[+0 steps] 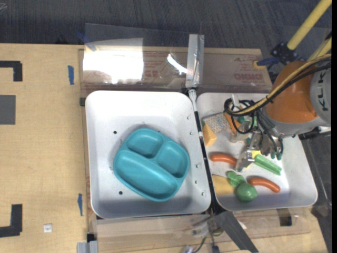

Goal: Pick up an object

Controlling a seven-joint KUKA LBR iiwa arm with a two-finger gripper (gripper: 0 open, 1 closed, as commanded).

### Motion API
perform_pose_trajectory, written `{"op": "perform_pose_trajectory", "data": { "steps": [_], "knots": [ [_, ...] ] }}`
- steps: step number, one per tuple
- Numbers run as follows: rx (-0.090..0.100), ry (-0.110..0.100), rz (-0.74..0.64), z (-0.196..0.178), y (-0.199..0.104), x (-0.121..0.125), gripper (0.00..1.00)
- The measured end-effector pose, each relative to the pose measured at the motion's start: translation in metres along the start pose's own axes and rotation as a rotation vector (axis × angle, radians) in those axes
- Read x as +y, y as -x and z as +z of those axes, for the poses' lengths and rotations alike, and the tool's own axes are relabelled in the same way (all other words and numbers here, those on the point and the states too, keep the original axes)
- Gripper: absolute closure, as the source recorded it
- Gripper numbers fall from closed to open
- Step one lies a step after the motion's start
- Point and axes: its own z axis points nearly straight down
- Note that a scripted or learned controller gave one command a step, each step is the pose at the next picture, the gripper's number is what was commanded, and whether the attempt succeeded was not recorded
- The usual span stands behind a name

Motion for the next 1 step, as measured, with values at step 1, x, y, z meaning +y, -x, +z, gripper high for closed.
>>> {"op": "perform_pose_trajectory", "data": {
  "steps": [1],
  "knots": [
    [0.022, 0.001, 0.314, 0.0018, 0.0765, -0.0142, 0.0]
  ]
}}
